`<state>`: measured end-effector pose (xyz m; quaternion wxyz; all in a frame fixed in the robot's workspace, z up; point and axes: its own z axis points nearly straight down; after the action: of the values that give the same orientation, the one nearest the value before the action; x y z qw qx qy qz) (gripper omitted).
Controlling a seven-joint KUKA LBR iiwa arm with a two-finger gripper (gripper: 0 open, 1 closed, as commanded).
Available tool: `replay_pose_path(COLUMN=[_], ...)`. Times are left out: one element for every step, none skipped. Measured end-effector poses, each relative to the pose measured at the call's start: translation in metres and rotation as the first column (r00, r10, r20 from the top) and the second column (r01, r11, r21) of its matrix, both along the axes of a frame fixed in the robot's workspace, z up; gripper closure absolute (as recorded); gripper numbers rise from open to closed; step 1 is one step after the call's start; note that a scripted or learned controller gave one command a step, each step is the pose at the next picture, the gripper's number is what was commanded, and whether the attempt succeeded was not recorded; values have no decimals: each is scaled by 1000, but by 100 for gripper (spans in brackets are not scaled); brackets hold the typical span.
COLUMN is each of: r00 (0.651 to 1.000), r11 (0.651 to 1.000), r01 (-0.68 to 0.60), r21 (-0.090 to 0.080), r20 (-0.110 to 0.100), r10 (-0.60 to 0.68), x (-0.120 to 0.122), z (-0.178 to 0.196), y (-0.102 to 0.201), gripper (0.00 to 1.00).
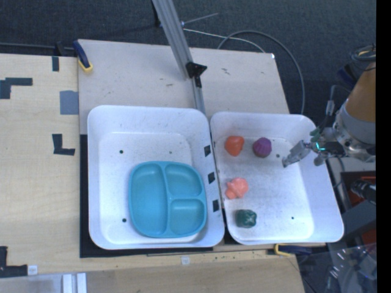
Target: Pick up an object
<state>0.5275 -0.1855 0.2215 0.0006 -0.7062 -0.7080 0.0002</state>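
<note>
- So we've got the end effector [300, 153] hanging over the right bin [317, 218], up near its 3 o'clock rim, with the arm [360, 112] coming in from the right edge.
- Honestly we can't tell how it's set, spread or pressed together; it's small and blurry. What we can say is that nothing sits in it and it isn't touching any of the objects.
- Closest thing to it is the purple ball [262, 146], just off at its 9 o'clock, near but clearly apart.
- Next to that, further toward 9 o'clock, is the orange-red object [234, 144], close to the bin's left wall.
- Below those we see a pink-orange lumpy object [236, 188], around 7 o'clock from the end effector, also hugging the left side.
- Then a dark green object [246, 218] down toward the bin's 6 o'clock edge, well apart from the end effector.
- All four pickable items are lying loose on the bin floor, none touching each other.
- Left bin [104, 163] holds a blue divided plate [167, 199], sitting toward its 5 o'clock corner.
- Both bins rest side by side on the worktop [134, 72], with a grey metal pole [174, 26] slanting in from 12 o'clock.
</note>
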Motion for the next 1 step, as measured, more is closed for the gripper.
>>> replay_pose_path(r00=[1000], r11=[1000], r01=[2], r21=[1], r20=[-7], r10=[-2], x=[-11], z=[-56], y=[-2], gripper=[0])
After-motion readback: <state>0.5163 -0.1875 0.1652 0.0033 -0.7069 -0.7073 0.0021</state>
